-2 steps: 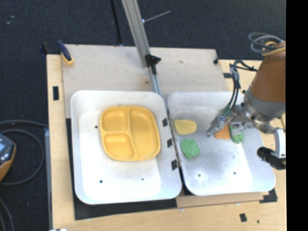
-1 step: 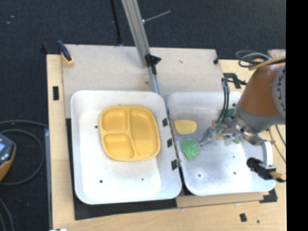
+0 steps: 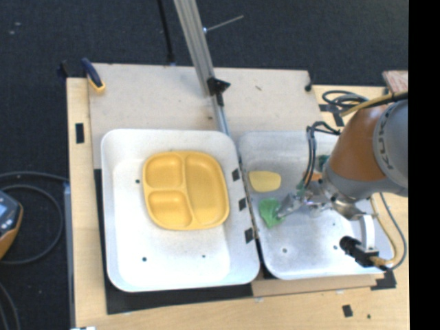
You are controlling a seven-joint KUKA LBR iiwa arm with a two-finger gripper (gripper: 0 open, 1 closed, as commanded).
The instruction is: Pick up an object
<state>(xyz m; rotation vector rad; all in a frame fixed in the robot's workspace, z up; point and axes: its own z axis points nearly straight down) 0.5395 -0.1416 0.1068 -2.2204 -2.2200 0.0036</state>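
Reaching low in right bin [image 3: 302,263], end effector [image 3: 285,208] beside green object [image 3: 268,212]; finger state unclear; no legible writing.

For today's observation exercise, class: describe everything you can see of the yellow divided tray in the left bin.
The yellow divided tray is a rounded-corner square, seemingly smooth plastic, with three compartments: one tall one on the camera's right, two smaller ones stacked on its left. All three look bare. It lies flat, turned slightly askew, on the floor of the left bin, toward the upper middle. It touches the bin floor alone; the gripper works apart in the right bin.
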